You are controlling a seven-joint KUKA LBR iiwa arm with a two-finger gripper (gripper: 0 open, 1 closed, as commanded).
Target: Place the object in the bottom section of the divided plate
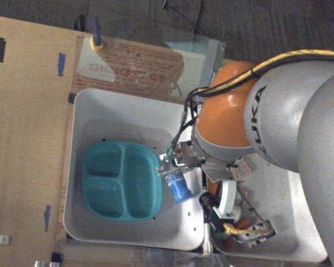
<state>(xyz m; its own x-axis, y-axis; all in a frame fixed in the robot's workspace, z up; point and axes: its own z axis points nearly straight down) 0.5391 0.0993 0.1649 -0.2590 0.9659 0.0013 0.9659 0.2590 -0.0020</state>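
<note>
The claw (173,170) pinches a small blue cylindrical object (178,187) just beside the right rim of the teal divided plastic plate (122,180) lying in the left white bin (94,111).

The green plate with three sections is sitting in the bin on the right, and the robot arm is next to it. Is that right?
Not quite. The camera view shows the teal-green plate with three sections in the left bin, not the right one. The robot arm is next to it, just as you said.
</note>
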